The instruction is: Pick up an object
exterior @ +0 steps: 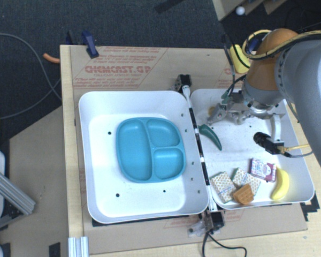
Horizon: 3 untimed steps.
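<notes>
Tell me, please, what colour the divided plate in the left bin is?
Light blue. The divided plate shows plainly in the camera view, lying in the left bin.

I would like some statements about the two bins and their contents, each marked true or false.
1. The blue divided plate lies in the left bin. True.
2. The banana lies on the blue plate. False: it lies in the right bin, near its front right corner.
3. The pincer is over the right bin. True.
4. The green pepper lies in the left bin. False: it lies in the right bin, close to the wall between the bins.
5. The blue plate has three compartments. True.
</notes>
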Each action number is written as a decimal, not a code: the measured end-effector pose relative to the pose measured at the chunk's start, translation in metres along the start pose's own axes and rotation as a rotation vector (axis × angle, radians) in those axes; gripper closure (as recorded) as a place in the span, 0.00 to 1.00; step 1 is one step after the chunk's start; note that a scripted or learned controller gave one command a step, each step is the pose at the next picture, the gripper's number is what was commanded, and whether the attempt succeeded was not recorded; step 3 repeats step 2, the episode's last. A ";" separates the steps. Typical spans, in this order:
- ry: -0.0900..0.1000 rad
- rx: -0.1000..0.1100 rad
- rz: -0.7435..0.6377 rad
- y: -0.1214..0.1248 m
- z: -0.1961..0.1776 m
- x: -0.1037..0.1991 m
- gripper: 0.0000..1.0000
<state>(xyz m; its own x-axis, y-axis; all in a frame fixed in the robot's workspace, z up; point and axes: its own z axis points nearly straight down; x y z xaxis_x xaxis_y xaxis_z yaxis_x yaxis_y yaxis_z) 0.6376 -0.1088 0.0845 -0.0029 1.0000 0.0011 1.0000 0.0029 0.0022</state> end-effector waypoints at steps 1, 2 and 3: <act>-0.002 0.000 0.001 0.029 0.000 0.009 0.00; -0.004 -0.003 0.000 0.030 -0.011 0.010 1.00; -0.004 -0.003 0.000 0.030 -0.011 0.010 1.00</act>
